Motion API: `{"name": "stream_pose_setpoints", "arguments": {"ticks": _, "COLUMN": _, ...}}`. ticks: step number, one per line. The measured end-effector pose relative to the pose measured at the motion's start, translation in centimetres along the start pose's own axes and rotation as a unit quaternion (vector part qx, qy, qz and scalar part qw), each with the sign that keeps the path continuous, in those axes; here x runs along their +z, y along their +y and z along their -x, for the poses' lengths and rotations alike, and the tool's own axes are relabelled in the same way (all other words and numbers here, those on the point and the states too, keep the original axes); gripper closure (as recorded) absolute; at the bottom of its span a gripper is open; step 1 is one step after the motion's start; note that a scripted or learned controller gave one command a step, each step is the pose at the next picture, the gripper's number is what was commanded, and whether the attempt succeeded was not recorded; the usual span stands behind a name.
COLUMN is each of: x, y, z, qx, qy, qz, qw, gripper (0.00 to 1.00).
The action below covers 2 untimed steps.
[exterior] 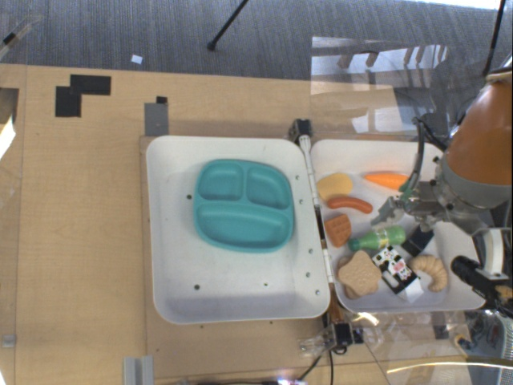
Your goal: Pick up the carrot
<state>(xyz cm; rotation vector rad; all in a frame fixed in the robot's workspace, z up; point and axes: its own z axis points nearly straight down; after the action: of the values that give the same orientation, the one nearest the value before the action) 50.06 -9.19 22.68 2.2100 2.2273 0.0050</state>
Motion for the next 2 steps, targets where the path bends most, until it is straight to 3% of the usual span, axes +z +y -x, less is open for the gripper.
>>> {"name": "stream_pose_setpoints", "arguments": {"ticks": 1, "x": 5.6, "y": 6.1, "z": 2.2, "qx": 0.076, "qy": 0.0, "qz": -0.001, "qw": 0.9971, "gripper": 0.0}}
{"name": "stream_pose_setpoints", "arguments": {"ticks": 2, "x": 13.7, "y": 13.5, "z": 7.3, "qx": 0.058, "qy": -0.001, "qz": -0.004, "qw": 0.9983, "gripper": 0.0}}
